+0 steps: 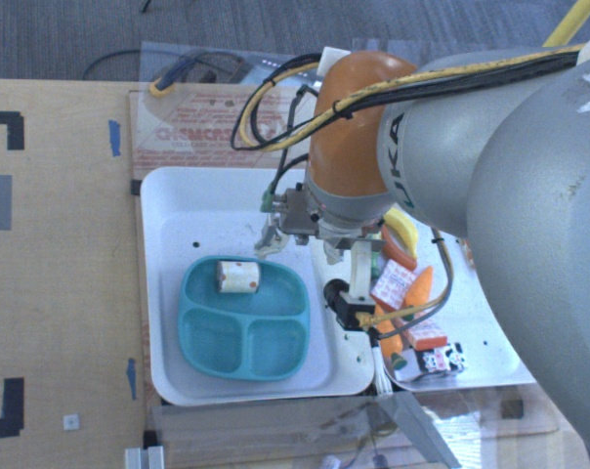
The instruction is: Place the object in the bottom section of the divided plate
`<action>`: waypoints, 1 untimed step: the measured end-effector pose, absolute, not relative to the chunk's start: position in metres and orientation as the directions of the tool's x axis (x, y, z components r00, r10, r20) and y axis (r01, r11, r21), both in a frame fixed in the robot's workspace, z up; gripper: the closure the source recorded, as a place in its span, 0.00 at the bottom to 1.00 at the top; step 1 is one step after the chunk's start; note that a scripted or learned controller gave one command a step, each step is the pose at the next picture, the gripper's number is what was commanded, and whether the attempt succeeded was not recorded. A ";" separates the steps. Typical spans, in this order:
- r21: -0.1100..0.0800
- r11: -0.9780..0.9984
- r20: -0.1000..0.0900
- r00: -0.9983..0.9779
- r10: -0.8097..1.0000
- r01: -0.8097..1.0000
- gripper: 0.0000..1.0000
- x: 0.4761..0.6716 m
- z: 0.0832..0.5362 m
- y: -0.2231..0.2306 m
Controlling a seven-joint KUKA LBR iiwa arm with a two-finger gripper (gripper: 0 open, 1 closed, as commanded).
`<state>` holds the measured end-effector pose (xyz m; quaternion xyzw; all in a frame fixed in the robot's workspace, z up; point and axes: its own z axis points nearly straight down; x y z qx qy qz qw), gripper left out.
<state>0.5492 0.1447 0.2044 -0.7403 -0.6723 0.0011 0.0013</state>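
Item: plate (244, 345), teal, three compartments, lying flat in the left bin (168, 203). One wide section runs along its upper edge in this view; two smaller sections sit side by side below.

Item: object (238, 277), a short pale cylinder with a brownish end, lying on its side in the wide upper section, near that section's left part. Judged against the task, it is in the wrong compartment (the bottom sections hold nothing visible), so the placement reads as not yet done.

Item: gripper (272, 237), hanging from the arm (363, 125) just above the plate's upper rim, close to the object but apart from it. Nothing shows between its fingers; whether they stand apart or together I cannot tell, the metal being small and blurred. Its position suggests a station for reaching down at the object.

Item: right bin (490, 345), largely under the arm, holding assorted toys: a yellow piece (400, 229), orange pieces (418, 291), a printed carton (391, 283).

Surface: pale wooden bench (61, 262) with black corner marks and blue tape tabs. Beyond it, grey carpet (80, 18) with loose cables.
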 end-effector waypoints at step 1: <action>0.006 0.099 0.003 -0.099 0.995 0.995 0.00 0.573 0.137 0.141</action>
